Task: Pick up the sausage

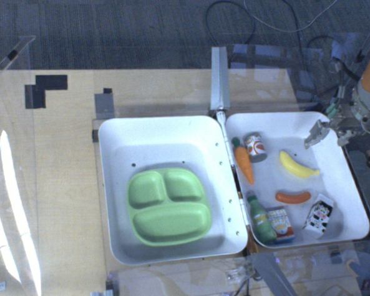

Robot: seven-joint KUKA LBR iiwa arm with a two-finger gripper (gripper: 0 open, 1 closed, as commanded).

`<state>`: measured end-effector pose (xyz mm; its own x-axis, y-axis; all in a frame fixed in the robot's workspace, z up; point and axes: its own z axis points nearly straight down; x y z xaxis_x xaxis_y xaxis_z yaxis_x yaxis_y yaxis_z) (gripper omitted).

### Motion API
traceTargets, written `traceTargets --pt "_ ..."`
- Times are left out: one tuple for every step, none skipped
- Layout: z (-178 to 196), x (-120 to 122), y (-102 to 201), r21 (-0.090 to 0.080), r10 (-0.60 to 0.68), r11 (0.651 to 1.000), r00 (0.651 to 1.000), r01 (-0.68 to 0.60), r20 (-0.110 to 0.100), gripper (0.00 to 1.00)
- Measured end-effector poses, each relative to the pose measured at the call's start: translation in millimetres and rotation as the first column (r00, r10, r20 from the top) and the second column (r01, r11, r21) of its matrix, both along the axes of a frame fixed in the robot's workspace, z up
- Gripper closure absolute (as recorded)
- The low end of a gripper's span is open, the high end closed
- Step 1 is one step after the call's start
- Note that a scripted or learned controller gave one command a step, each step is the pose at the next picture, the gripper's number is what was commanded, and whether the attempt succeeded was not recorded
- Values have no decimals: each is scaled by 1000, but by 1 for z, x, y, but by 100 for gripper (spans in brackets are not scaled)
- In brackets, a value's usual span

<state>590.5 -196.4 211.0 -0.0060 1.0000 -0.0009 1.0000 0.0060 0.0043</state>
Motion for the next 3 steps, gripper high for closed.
traceTargets --pt "-118 -37 49 1 -72 997 997 72 0 0" --pt "-120 -94 75 -1 -49 999 999 49 14 0" --pt "-109 -92 76 2 -47 999 999 47 19 100"
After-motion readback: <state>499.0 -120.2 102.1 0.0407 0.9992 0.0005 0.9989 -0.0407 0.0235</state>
